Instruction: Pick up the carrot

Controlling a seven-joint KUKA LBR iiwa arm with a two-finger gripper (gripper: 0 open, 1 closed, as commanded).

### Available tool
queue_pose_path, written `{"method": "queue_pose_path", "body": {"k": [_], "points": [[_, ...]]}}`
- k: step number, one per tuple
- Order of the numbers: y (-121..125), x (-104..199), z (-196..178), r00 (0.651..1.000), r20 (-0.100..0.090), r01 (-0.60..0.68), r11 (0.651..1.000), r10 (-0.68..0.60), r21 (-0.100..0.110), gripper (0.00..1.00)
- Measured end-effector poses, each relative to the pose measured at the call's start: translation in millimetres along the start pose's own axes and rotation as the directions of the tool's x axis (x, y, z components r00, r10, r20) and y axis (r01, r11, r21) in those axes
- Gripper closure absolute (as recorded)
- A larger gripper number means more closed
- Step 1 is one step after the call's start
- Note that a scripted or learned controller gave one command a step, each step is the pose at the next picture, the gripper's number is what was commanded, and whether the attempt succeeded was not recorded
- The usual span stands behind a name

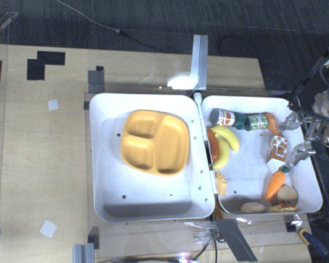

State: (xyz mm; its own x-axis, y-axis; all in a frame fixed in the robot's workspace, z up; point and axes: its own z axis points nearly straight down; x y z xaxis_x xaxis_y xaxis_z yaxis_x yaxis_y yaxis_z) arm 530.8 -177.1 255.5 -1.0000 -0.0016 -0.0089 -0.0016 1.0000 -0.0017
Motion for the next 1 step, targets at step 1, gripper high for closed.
{"method": "queue_pose_path", "body": {"k": [1], "points": [[-29.2,42.2,106.2,0.999,-0.009,-0.040,0.999,0.040,-0.001,0.00]]}}
